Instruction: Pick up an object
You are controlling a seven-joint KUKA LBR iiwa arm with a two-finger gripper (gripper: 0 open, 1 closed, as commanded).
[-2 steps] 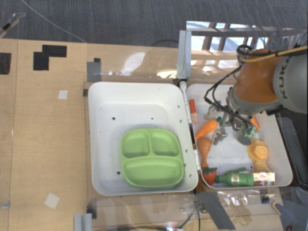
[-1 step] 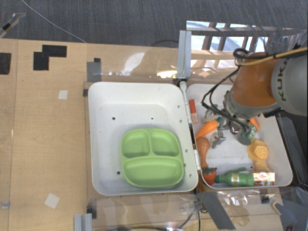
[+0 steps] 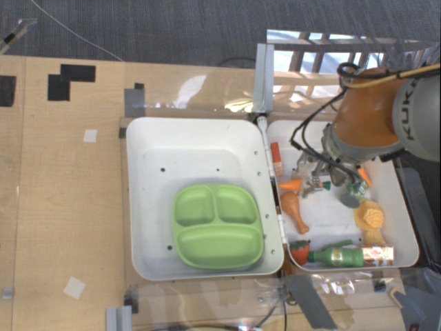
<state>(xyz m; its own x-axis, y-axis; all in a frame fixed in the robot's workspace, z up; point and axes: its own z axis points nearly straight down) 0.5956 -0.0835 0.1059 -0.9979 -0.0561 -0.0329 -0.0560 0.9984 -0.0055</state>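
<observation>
Wooden bench (image 3: pixel 62 205), 2 white bins; jaws (image 3: pixel 322 183) low in right bin (image 3: pixel 406 243), state unclear.

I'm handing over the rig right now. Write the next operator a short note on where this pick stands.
Hand: low inside the right bin, among the toys; whether it grips anything can't be judged from this view.
Things: green bottle lies along the right bin's front wall; chicken leg and carrot sit near its left wall; waffle on its right side. Green divided plate is in the left bin.
Done: arm is down in the bin.
Left: confirm a grasp, then lift.
</observation>
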